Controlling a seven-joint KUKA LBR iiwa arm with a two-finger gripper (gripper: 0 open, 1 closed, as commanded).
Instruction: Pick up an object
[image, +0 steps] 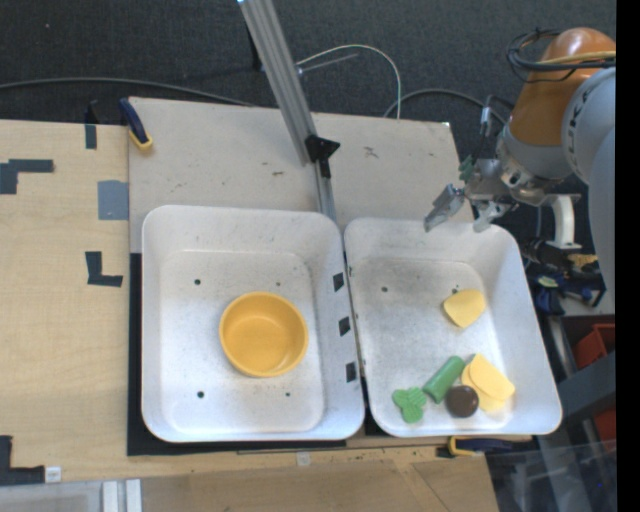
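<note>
My gripper (466, 213) hangs above the far rim of the right bin (530, 300), fingers spread apart with nothing between them. Below, near me, lie a yellow wedge (464, 308), a green stick (442, 380), a green leafy piece (408, 404), a brown ball (461, 401) and a yellow block (489, 381). A yellow bowl (263, 333) sits in the left bin (170, 300).

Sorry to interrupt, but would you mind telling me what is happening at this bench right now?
The robot arm's gripper hangs over the far rim of the right bin, holding nothing. That bin holds two yellow pieces, a green stick, a green lump and a brown ball. A yellow bowl sits in the left bin.
</note>
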